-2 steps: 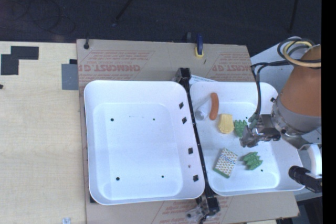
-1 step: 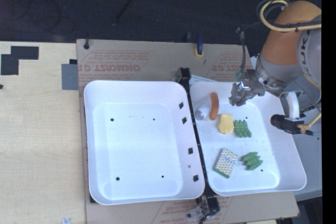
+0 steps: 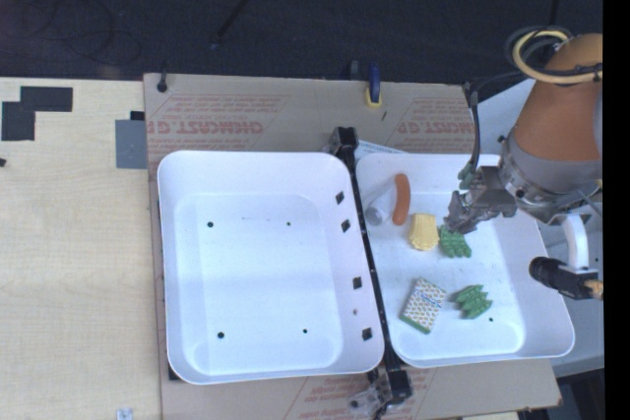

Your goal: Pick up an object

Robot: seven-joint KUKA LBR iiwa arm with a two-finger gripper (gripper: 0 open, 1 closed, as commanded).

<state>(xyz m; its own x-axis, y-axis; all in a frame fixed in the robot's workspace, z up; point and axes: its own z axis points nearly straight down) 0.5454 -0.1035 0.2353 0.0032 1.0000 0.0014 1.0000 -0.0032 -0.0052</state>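
Bench: pale wood-grain top (image 3: 69,261), with a brown cardboard sheet (image 3: 256,118) laid over it, printed in red lettering that reads mirrored. A few dark rectangular patches sit on the wood at far left. Behind the bench the floor is dark, with loose cables trailing across it. A small blue-and-yellow clamp (image 3: 374,86) stands at the cardboard's far edge.

Two shallow white bins rest side by side on the cardboard, joined by a black strip with clips. The left bin (image 3: 187,202) shows bare white floor with small dark holes. The right bin (image 3: 532,334) holds the objects: an orange sausage-shaped piece (image 3: 401,199) near the far left, a small greyish item just beside it on its left (too blurred to identify), a yellow lumpy piece (image 3: 424,232) near the centre, a green leafy piece (image 3: 455,245) just right of the yellow one, a second green piece (image 3: 472,301) nearer the front, and a checkered flat block (image 3: 424,305) lying tilted to its left.

Arm: reaches in from the right, orange band (image 3: 561,108) high, grey wrist below it. The gripper (image 3: 459,217) is down inside the right bin, directly above or touching the first green piece, beside the yellow one. Whether it is clenched or released, cannot tell; contact with the green piece also unclear.
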